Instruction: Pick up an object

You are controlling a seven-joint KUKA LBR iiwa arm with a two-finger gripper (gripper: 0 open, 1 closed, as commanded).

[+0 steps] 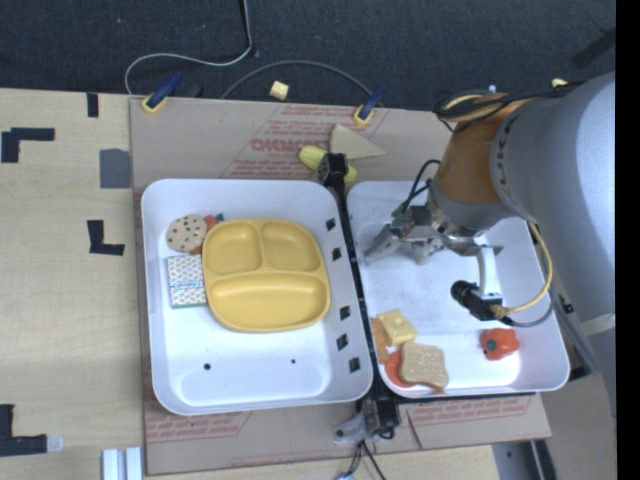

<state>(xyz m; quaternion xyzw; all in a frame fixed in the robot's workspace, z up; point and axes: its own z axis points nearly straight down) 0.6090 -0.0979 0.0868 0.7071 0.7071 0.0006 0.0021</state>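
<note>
The bread slice (pixel 424 365) lay near the front edge of the right bin (pixel 425 293). It rested partly on a flat red-orange piece (pixel 393 370). A small yellow cheese block (pixel 397 326) sat just behind the bread, close to the wall between the two bins. A red-orange toy (pixel 499 343) sat in the front right corner of the same bin, well apart from the bread.

The gripper (pixel 378 246) was over the back left part of the right bin. It pointed toward the middle wall. It was not touching any of the toys. Nothing was in it, and I could not tell if it was open or closed. The big grey arm (pixel 560 158) came in from the right, and its orange band (pixel 470 163) was just behind the gripper.

In the left bin (pixel 250 373) a yellow plate (pixel 265 273) with three parts lay flat in the middle. A round cookie (pixel 186 233) sat beside the plate's back left corner. A square dotted cracker (pixel 186 280) lay just in front of the cookie, touching the plate's left side.

Both bins stood on a sheet of brown cardboard (pixel 250 138). A yellow thing (pixel 313 156) lay on the cardboard behind the bins. A tiny yellow block (pixel 279 90) sat farther back on the dark floor.
</note>
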